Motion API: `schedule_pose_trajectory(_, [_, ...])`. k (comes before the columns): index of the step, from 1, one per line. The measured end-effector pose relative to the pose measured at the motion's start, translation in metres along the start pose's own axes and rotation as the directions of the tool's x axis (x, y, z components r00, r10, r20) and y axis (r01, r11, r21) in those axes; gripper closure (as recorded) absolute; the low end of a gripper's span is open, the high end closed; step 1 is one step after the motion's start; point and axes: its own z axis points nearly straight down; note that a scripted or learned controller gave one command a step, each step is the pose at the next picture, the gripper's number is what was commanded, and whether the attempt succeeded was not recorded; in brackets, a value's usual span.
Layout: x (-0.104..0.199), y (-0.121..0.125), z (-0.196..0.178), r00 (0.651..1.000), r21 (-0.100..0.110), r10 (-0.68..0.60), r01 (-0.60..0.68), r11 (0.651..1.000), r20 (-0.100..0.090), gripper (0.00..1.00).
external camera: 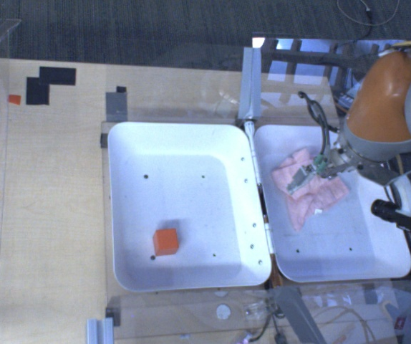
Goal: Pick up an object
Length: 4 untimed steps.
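We see the tool (313,172) low over the pink cloth (307,186) in the right bin (377,264); whether it is clenched or released we cannot tell. An orange cube (166,241) sits in the left bin (191,149), well apart. Risks, in our judgement: limp cloth may slip free on lifting, or the tool may catch only a thin fold.

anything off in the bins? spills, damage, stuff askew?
Nothing spilled or broken. The crumpled pink cloth lies bunched in the right white bin, with the gripper down on it. The small orange block sits slightly rotated in the left white bin, well apart.
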Motion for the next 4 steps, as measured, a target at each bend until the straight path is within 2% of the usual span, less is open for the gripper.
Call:
schedule_pose_trajectory(1, [-0.027, -0.017, 0.090, 0.997, 0.000, -0.077, 0.077, 0.997, 0.001, 0.00])
schedule_pose_trajectory(2, [-0.024, 0.019, 0.096, 0.994, -0.005, 0.107, -0.107, 0.994, 0.003, 0.00])
schedule_pose_trajectory(3, [-0.026, 0.022, 0.082, 0.994, -0.016, 0.105, -0.105, 0.994, 0.010, 1.00])
schedule_pose_trajectory(4, [-0.026, 0.022, 0.082, 0.994, -0.016, 0.105, -0.105, 0.994, 0.010, 0.00])
